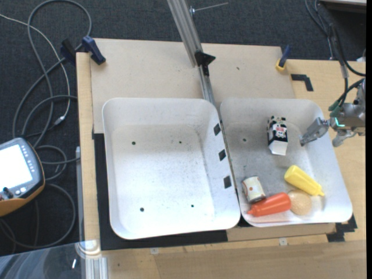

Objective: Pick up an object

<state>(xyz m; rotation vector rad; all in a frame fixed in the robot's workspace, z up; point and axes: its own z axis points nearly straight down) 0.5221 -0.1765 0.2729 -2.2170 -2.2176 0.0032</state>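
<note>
The floor (52, 45) is a dark carpet, and grey cables (43, 106) curl over it on the left. A tan wooden tabletop (151, 68) stands on it, with blue clamps (93, 50) on its far corners and a metal pole (185, 25) leaning over its middle. A small screen (16, 173) in an orange case lies on the carpet at the left edge.

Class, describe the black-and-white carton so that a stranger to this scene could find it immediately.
Start at the right-hand white bin, the one holding all the items. Look toward its far half, where the carton stands alone, apart from the cluster at the near edge. It alone is black-and-white patterned; the can, carrot and yellow bottle are not.
</note>
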